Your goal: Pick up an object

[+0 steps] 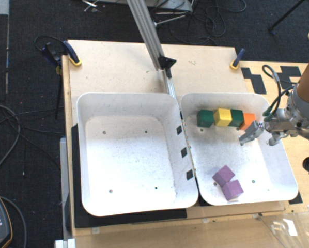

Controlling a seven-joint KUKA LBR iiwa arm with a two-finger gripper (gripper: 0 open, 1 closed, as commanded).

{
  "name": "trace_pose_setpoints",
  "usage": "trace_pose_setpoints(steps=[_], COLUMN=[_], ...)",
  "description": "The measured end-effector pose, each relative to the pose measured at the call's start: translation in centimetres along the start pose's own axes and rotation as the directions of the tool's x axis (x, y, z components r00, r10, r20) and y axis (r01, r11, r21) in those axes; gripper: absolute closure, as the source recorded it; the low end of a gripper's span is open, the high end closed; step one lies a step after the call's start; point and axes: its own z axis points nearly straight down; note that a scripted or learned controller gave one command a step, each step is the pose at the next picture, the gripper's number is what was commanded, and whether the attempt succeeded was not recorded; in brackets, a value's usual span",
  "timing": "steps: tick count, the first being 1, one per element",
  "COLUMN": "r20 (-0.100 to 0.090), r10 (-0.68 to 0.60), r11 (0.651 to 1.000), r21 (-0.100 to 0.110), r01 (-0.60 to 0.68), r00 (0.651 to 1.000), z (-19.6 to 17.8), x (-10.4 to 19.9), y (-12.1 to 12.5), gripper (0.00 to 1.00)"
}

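The right bin (278,182) holds a row of blocks at its far side: a green block (205,118), a yellow block (224,117), another green block (236,118) and an orange block (248,120). Two purple blocks (228,182) lie touching near the front. My gripper (261,135) hangs over the right bin's right side, just right of and below the orange block. Its fingers (249,133) are spread open with nothing between them.
The left bin (92,154) sits beside the right one, sharing a middle wall. A slanted metal bar (147,27) runs from the top down to the bins' junction. Clamps sit at the board's far corners.
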Motion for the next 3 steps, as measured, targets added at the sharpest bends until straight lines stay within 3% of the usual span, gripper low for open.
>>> trace_pose_setpoints(steps=[1, 2, 3], r20=[-0.002, 0.000, -0.014], r10=[-0.002, -0.004, 0.011], r11=[1.000, 1.000, 0.997], r21=[0.009, 0.001, 0.081], r01=[0.002, 0.004, -0.010], r00=[1.000, 1.000, 1.000], z=[12.5, 18.8, 19.3], x=[2.3, 1.0, 0.3], y=[3.0, 12.9, 17.7], gripper=[0.00, 0.00, 0.00])
